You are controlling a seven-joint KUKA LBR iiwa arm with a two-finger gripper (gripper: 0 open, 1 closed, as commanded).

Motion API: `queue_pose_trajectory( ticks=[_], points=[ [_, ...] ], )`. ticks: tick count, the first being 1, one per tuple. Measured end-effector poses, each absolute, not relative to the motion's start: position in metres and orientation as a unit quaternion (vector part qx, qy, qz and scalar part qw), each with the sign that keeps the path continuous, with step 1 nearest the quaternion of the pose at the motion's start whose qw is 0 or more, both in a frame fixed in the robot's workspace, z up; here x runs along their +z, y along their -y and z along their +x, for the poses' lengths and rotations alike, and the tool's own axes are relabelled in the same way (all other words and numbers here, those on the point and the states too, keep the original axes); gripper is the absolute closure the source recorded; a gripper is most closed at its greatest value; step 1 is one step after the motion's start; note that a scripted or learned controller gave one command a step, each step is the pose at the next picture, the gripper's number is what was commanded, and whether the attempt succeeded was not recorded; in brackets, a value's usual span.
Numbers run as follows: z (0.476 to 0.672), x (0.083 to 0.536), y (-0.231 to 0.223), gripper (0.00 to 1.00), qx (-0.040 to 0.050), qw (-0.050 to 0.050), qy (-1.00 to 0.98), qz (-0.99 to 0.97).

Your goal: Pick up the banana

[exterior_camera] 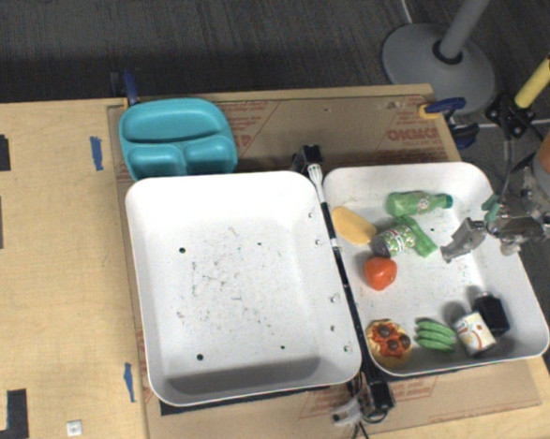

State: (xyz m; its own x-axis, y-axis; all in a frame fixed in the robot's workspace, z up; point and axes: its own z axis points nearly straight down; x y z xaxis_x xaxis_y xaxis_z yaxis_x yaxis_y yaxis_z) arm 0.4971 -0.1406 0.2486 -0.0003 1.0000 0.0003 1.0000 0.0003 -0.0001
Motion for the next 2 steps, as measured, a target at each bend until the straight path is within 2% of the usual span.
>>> queue_pose_trajectory(
  ticks=[1,2],
  points=[
    [0.479,0.184,0.069,0.00,0.0004,0.001,0.695,-0.719],
    [0.480,0.185,0.003,0.00,-0.0001,0.001,0.836,-0.549]
  ],
)
